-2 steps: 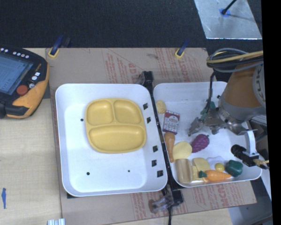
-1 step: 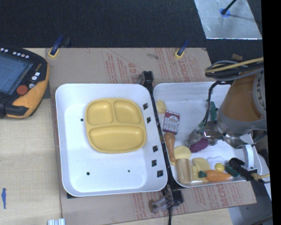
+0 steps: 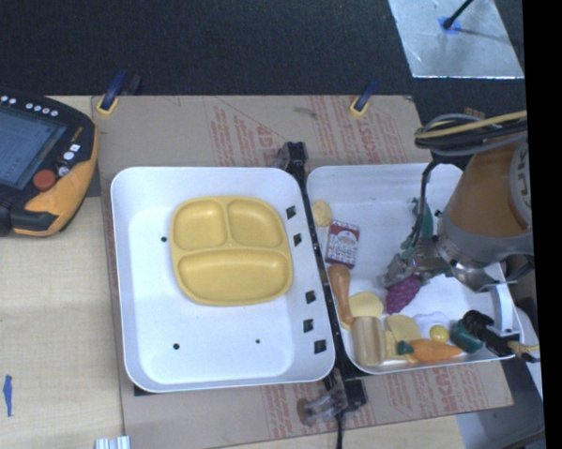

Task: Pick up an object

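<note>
Hovering in the right bin [image 3: 373, 181], your pincer [image 3: 410, 259] sits just above a purple object [image 3: 402, 292]; finger state cannot be told.

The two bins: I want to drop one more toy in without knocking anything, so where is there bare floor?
Left bin: bare floor rings the yellow divided plate, widest along the front and left. Right bin: bare at the back, behind the red packet. Its front is crowded: carrot, purple toy and yellow pieces, with the claw above.
</note>
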### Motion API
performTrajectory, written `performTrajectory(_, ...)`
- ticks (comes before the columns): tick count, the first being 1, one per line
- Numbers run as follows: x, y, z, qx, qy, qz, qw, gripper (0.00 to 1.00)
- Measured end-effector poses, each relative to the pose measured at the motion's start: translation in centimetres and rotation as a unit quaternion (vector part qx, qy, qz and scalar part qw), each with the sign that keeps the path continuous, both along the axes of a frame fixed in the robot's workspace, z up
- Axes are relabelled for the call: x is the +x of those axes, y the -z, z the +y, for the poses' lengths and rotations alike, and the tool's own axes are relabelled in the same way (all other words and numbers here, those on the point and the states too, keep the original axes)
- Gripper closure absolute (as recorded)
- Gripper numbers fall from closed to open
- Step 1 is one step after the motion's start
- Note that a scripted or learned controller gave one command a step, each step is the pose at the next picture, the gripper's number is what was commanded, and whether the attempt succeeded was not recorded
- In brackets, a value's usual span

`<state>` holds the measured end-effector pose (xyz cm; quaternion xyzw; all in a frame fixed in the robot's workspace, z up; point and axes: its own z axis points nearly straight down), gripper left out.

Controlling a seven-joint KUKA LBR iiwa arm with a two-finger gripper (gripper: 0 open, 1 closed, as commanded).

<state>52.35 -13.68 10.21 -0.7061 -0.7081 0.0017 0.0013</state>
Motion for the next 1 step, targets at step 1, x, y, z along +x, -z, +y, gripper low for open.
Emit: performTrajectory(1, 4.56, -10.73, 7.90, 0.0015, -0.005, -0.008, 1.0000, 1.00)
